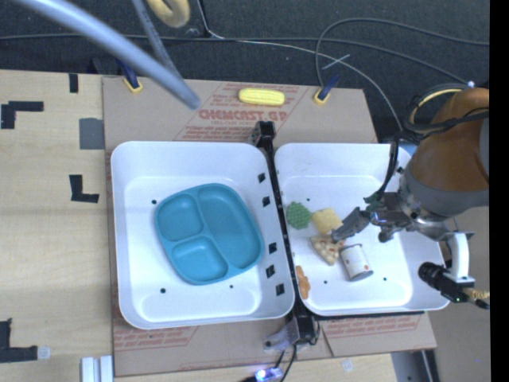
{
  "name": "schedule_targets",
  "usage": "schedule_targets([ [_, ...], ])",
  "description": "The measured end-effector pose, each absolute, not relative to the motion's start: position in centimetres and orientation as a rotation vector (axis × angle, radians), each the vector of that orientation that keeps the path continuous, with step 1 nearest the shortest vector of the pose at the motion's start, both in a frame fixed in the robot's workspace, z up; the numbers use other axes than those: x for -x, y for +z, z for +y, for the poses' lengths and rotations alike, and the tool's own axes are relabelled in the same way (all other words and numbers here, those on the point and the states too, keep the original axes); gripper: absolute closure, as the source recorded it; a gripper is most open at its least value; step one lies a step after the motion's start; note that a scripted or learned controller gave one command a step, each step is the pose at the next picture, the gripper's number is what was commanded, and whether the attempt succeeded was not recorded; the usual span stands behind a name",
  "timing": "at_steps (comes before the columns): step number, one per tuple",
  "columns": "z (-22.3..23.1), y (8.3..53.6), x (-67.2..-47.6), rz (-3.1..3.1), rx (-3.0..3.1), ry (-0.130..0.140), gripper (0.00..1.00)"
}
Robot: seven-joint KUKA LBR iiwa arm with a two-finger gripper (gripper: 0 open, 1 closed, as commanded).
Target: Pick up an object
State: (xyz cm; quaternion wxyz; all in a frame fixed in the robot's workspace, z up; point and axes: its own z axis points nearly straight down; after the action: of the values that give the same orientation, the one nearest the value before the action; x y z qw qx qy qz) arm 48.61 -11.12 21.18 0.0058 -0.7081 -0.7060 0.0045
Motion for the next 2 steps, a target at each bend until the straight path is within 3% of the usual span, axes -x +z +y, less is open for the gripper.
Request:
schedule_targets([
  [1, -11.1, 21.8, -48.9, -2.221, 2.219, 0.002, 0.00],
  [2, -11.9, 16.3, -49.3, -2.217, 2.218, 0.007, 0.00],
])
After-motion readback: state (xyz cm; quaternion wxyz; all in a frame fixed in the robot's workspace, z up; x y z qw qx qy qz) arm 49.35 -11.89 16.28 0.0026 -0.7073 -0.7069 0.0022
